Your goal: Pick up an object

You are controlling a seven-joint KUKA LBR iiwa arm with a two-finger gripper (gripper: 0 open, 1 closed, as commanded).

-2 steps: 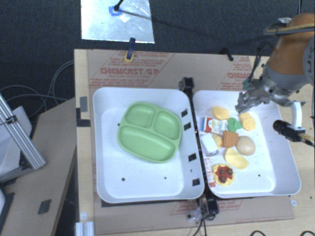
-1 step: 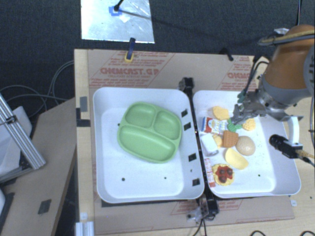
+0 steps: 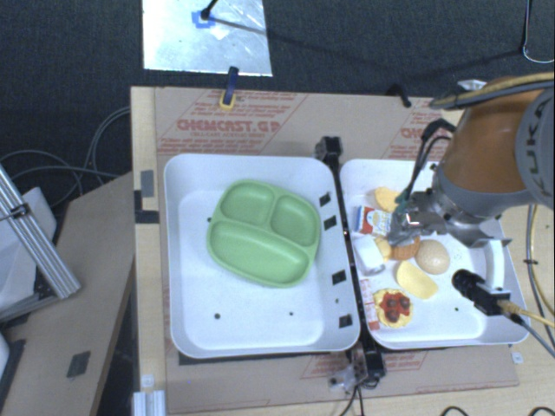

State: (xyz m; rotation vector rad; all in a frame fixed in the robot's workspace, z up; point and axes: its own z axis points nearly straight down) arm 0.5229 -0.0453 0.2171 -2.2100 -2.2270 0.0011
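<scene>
Food items (image 3: 408,263) lie clustered in the right bin (image 3: 499,323) on the counter: an egg-like piece (image 3: 432,256), yellow slices, a small red-topped one. I see my gripper (image 3: 401,228) low over that cluster, just left of the egg; I cannot tell its opening. A green divided plate (image 3: 264,231) sits in the left bin (image 3: 195,319).

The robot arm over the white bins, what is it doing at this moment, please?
The arm reaches in from the right, and its gripper is low over the right bin, among a pile of small food-like items. Near it lie an egg, a yellow piece and a red-topped piece. Nothing is clearly between its fingers, so no pick is confirmed. The left bin holds a green divided plate, untouched.
</scene>
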